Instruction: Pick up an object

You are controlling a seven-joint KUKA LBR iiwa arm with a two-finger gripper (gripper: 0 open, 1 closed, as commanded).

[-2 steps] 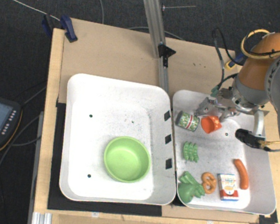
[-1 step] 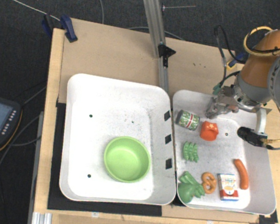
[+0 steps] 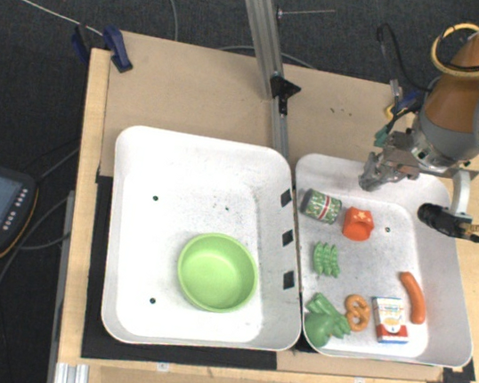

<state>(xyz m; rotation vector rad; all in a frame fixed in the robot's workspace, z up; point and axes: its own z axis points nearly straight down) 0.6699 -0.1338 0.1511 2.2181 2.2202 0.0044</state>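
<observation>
A: Two white bins sit side by side on the bench; at the near edge of the right bin (image 3: pixel 444 264) I count a small carton (image 3: pixel 390 320), a pretzel (image 3: pixel 357 311) just left of it, and a leafy green toy (image 3: pixel 324 319) tucked into the near left corner.

B: And the left bin (image 3: pixel 142 180)?

A: It holds a green bowl (image 3: pixel 217 271) toward its near right part; the bowl lies well apart from the arm, so I judge it an unlikely target.

B: Go on, further back.

A: An orange sausage (image 3: pixel 413 296) lies just beyond the carton, near the right wall; a green ridged piece (image 3: pixel 327 259) lies mid-bin on the left; beyond those a red block (image 3: pixel 358 225) and a tipped can (image 3: pixel 321 206) lie close together.

B: Where is the gripper (image 3: pixel 374 178)?

A: At the far edge of the right bin, pointing down, just beyond the red block and the can; nothing sits between its fingers; whether the jaws stand wide or narrow I cannot tell.

B: So which object?

A: Probably the red block or the can, being nearest; they lie close together, so a descent could nudge one while reaching for the other.
</observation>
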